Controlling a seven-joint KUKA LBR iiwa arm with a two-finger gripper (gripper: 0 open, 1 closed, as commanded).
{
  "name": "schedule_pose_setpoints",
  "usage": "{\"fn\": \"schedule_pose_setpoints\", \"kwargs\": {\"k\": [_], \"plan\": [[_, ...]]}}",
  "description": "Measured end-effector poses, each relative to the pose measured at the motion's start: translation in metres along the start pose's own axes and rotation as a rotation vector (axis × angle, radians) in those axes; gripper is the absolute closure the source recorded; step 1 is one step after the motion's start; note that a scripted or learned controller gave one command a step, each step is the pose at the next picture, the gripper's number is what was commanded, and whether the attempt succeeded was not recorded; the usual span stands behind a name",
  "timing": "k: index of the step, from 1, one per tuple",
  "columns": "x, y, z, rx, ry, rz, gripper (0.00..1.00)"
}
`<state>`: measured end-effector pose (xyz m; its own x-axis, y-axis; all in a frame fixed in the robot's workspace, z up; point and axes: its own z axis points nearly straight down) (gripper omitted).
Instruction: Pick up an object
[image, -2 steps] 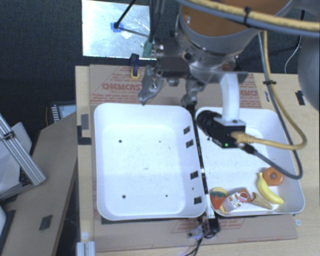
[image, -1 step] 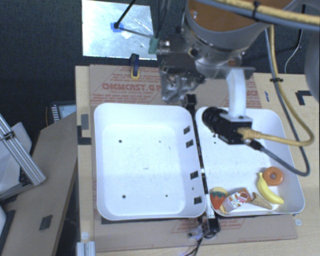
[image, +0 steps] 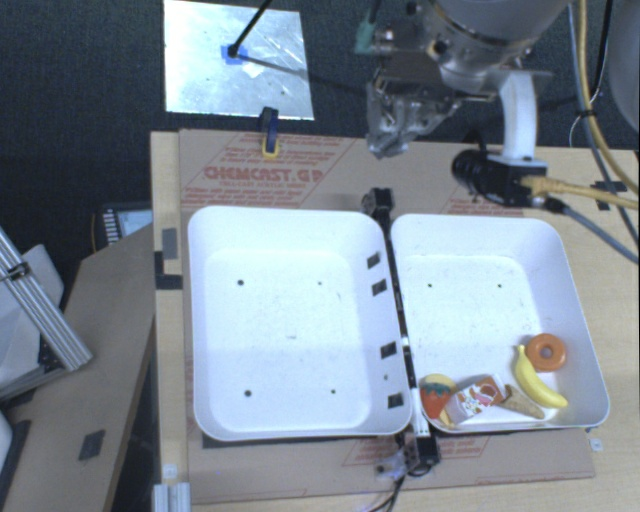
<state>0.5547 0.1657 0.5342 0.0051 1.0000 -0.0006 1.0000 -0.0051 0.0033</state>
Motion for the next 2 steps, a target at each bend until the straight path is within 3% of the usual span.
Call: {"fn": "schedule_pose_setpoints", "kwargs": {"k": [1, 2], "plan": [[-0.052, 0.034, 0.155, 0.017, -0.004, 0.0, 1.0], [-0.149, -0.001, 0.156, 0.003, -0.002, 0.004, 1.0]]}}
